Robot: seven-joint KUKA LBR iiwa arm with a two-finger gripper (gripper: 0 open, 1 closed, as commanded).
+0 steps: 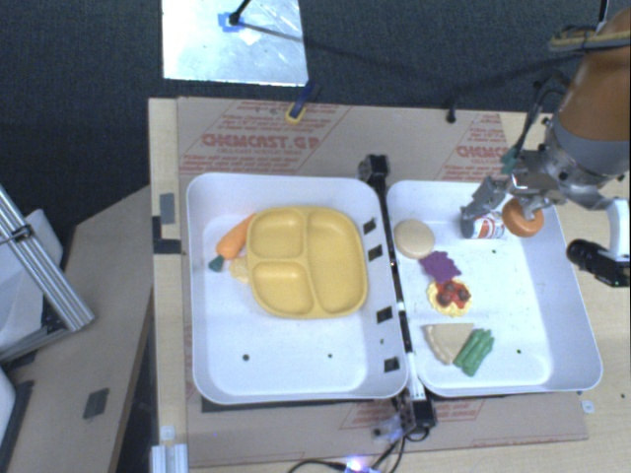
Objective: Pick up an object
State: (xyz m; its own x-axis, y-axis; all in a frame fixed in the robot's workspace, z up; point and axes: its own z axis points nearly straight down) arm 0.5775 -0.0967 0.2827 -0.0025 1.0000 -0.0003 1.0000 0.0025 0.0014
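Note:
My gripper [501,211] hangs over the far part of the right bin [567,338], open. Just below its left finger lies a small red and white item [488,229]. An orange round piece [524,220] sits by the right finger. I see nothing held between the fingers. Further left in this bin are a beige round bun [414,236], a purple bunch [440,264], a yellow slice with red topping [449,297], a tan wedge [448,341] and a green pod [474,352].
The left bin [286,372] holds a yellow divided plate [301,261], with a toy carrot [234,236] and a small green piece [214,262] at its left. A ridge with black clips [386,264] separates the bins. A black part [596,261] sticks in at the right.

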